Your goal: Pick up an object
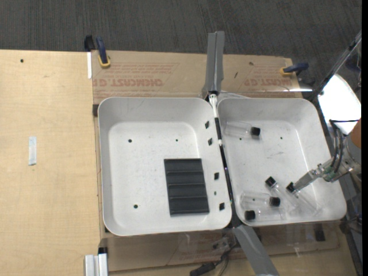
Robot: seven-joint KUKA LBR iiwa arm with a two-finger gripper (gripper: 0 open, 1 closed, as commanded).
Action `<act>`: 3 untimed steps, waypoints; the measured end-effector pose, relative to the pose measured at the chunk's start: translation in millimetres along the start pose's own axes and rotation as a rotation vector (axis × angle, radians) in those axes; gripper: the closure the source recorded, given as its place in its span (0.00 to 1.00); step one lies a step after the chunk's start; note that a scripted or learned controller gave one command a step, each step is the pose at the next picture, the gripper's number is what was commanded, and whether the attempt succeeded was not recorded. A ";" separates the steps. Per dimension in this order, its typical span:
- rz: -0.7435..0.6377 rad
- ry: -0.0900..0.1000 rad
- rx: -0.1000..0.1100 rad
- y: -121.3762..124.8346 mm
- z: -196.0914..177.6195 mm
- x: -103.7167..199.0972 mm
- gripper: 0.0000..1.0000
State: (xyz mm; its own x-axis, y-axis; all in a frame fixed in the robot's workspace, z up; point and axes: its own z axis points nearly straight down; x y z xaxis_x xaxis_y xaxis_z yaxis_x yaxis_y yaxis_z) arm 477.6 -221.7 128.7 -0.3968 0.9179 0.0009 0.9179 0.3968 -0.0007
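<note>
A: Vials, clear ones with black caps, lie scattered in the right bin (310,111). One vial (244,131) sits near the far wall, well apart from the rest. Another vial (269,182) with its cap up lies just left of the gripper (292,187). Two more vials (261,201) rest along the near wall, one capped end at the near left corner.

B: Where is the gripper against them?

A: Its dark tip is low over the bin floor, near the right side, just beside the cap of the middle vial and just above the near pair. Touching or apart, I cannot tell.

B: Is anything between the fingers?

A: I cannot tell whether they are spread or closed; the tip is too small and dark.

B: And the arm?

A: It reaches in from the right edge, the slim finger piece slanting down and to the left into the bin.

B: The left bin (115,154)?

A: It holds a black ribbed block (186,186) lying flat near the middle.
</note>
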 end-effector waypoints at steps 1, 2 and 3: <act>-0.052 -0.001 0.000 0.2 0.0 0.0 0.00; -0.103 -0.001 0.000 0.5 4.2 0.4 0.00; -0.177 -0.002 -0.001 0.9 1.1 0.3 0.00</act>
State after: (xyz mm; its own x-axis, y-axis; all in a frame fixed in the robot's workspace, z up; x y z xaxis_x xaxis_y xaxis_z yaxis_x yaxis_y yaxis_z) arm 478.2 -221.1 127.6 -0.5520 0.8339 -0.0005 0.8339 0.5520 -0.0002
